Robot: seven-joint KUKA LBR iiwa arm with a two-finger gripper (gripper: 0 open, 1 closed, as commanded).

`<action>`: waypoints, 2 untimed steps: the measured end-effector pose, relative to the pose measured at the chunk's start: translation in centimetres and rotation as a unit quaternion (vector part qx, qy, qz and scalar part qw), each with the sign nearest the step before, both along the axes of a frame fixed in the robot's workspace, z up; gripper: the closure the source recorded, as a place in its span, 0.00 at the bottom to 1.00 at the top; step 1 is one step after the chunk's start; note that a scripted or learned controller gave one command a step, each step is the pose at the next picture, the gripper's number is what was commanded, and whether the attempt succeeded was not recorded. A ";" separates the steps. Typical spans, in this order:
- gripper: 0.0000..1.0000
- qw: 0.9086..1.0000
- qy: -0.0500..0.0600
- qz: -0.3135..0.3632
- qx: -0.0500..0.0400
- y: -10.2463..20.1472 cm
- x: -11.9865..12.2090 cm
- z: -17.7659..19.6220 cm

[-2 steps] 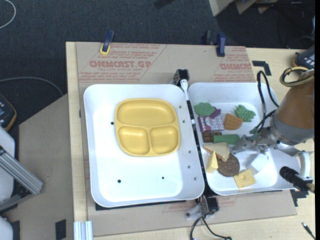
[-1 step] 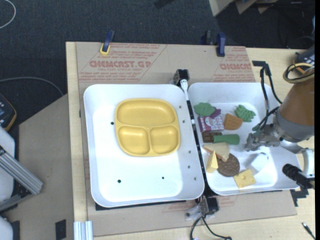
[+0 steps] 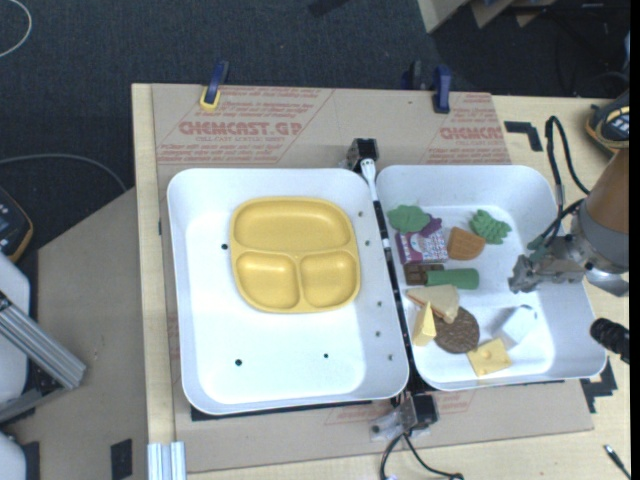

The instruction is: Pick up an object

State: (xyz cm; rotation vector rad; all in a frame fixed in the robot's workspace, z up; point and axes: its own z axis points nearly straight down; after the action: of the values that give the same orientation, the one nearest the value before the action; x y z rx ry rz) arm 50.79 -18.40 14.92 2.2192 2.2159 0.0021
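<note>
A yellow tray (image 3: 295,253) lies in a white bin (image 3: 200,298); brown cookie (image 3: 458,334).

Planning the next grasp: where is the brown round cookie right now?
The brown round cookie lies in the right bin, near its front edge, between the yellow cheese wedge on its left and the yellow square piece on its right.

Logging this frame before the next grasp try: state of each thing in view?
yellow divided plate: flat in left bin, compartments bare
toy food pile: loose in right bin, none lifted
gripper: low over right bin, right of the pile, nothing seen held
</note>
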 end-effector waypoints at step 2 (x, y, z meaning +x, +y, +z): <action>1.00 1.000 0.000 0.001 0.000 0.5 -0.5 7.8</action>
State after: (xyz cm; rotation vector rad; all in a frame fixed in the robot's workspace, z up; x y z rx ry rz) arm 50.29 -17.90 22.68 2.2155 2.2188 0.0031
